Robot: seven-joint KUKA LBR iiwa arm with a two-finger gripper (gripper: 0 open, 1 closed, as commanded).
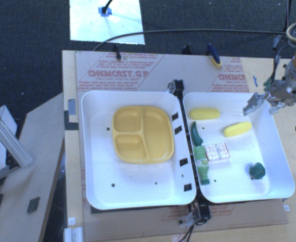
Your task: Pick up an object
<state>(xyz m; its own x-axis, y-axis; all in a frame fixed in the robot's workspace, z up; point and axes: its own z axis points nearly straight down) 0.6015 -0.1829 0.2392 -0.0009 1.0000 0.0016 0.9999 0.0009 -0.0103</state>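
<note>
Two white bins sit side by side on the bench, joined along a black clipped seam at centre.

Left bin (95,185): holds one yellow divided tray (143,134), set toward the far half, nearer the seam than the left wall. Wide bare floor along the near edge and left wall.

Right bin (279,185), contents:
- Yellow oblong piece A (204,114), near the far edge, close to the seam.
- Yellow oblong piece B (237,129), tilted, approx. mid-bin, apart from A.
- Green bottle (201,163), lying along the seam wall, dark cap end toward the far edge.
- Small printed box (217,152), just beside the bottle's mid section; contact not resolvable.
- Dark green lump (257,171), near the right wall toward the near corner, well apart from the rest.

Open floor: near edge between bottle and lump; also far right corner zone beneath the gripper.

Gripper (263,104): above the far right corner of the right bin, at the right wall, arm entering from the right. Fingers spread, nothing between them. Nearest object is piece B, not touching. Cables run over the bench's far edge.
</note>
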